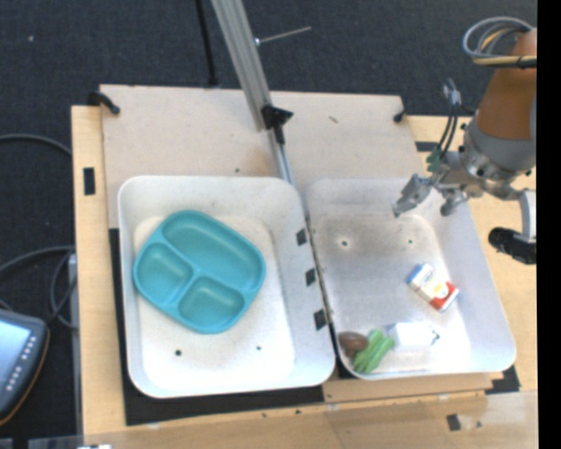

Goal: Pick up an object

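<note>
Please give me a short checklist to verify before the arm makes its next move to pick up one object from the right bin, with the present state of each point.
1. Objects available in the right bin: ok. A small red and white box, a white item, a green item and a brown item lie there.
2. Gripper carries nothing: ok, nothing shows between its fingers.
3. Gripper above a target: not ok. It hangs over the bin's far edge, away from all four.
4. Target stands apart: ok for the box; not ok for the green and brown items, which touch.
5. Left bin: ok, the teal divided plate lies apart from the path.
</note>
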`<act>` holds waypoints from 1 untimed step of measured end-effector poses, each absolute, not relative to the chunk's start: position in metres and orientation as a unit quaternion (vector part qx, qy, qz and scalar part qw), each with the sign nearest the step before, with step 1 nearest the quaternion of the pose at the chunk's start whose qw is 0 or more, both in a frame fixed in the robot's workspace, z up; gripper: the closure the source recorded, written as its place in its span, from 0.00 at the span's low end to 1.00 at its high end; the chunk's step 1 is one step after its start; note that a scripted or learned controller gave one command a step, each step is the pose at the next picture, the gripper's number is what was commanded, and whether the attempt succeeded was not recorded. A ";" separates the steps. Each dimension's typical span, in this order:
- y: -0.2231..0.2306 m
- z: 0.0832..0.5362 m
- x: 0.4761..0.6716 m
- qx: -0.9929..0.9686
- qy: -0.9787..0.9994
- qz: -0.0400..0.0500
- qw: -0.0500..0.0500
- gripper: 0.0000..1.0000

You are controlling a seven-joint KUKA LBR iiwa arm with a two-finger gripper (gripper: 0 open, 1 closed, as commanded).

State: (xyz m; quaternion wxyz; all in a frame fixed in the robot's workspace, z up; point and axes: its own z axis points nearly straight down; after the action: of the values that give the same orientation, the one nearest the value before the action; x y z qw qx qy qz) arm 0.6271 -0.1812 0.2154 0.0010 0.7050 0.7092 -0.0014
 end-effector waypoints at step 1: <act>-0.182 0.227 0.628 0.703 0.711 -0.001 0.002 1.00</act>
State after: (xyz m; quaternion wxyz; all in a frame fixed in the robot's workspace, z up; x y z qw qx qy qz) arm 0.6278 -0.1817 0.2270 0.0024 0.7033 0.7109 -0.0010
